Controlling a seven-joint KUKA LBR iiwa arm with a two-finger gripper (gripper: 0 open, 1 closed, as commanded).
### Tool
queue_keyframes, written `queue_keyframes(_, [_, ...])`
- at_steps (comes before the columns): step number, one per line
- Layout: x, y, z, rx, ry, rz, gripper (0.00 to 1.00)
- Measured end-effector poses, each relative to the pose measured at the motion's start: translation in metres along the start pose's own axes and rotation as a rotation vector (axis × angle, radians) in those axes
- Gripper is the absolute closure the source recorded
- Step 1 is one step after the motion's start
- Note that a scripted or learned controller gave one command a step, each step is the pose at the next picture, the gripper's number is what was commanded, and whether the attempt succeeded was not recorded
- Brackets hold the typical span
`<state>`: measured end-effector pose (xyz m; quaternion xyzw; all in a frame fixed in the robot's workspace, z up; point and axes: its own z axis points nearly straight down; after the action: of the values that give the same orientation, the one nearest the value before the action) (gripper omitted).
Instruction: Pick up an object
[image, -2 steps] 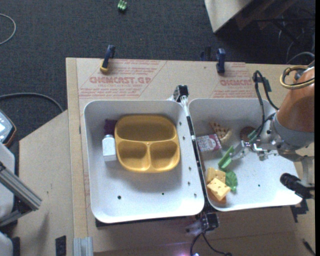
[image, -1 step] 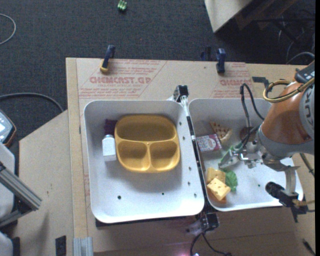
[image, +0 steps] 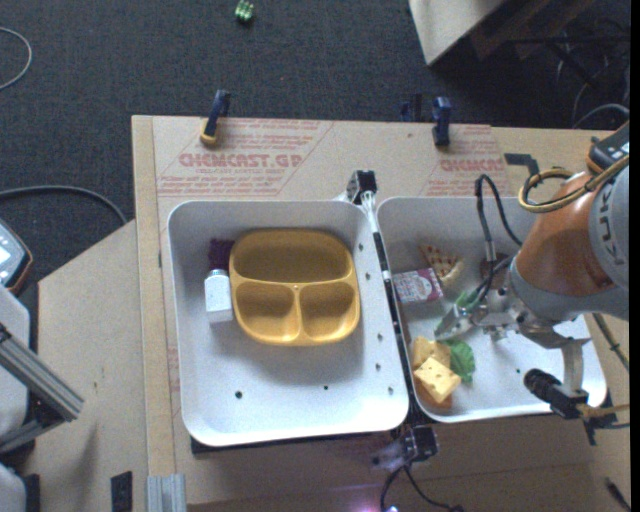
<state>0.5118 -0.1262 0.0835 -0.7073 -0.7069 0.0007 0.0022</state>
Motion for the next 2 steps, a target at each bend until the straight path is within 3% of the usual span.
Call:
queue_keyframes(1, [-0.001,0.000,-0.011,-0.004,-0.002,0.002,1.00])
queue_keyframes(2, [-0.002,0.007,-0.056,-0.011,-0.005,-0.002,1.00])
